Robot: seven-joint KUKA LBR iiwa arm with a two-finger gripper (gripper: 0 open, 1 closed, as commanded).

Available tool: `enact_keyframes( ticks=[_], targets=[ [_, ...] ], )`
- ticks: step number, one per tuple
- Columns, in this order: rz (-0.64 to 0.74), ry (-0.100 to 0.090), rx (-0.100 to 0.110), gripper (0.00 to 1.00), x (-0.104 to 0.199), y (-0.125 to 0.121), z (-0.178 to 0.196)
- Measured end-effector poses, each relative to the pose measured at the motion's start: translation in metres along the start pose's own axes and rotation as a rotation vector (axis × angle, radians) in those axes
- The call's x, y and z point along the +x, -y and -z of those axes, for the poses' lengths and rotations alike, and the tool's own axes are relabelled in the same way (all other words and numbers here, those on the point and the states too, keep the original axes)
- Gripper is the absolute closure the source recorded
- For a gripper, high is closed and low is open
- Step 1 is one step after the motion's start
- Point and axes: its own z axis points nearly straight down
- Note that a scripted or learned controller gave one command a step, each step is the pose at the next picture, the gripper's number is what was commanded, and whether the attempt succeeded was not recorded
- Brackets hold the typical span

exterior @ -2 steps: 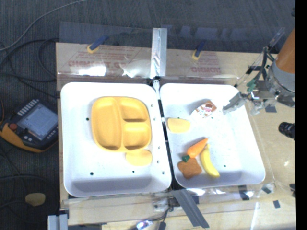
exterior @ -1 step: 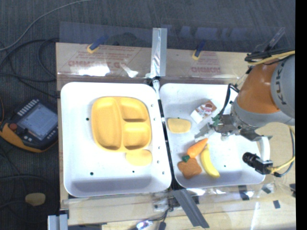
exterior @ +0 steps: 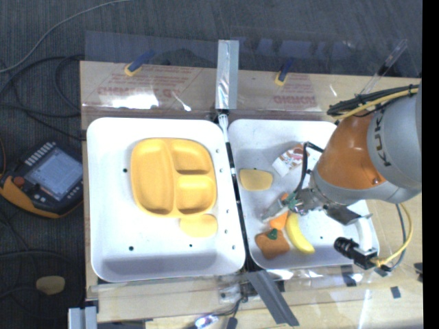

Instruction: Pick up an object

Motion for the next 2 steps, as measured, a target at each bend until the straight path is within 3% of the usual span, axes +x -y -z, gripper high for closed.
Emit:
enact_keyframes(
  ticks=[1,2],
  targets=[
    [-0.004,-0.004,-0.004,1.00,0.001,-0.002,0.009],
    [0.051,-0.008,0.014,1.00,0.058,-0.035,0.146]
  ],
)
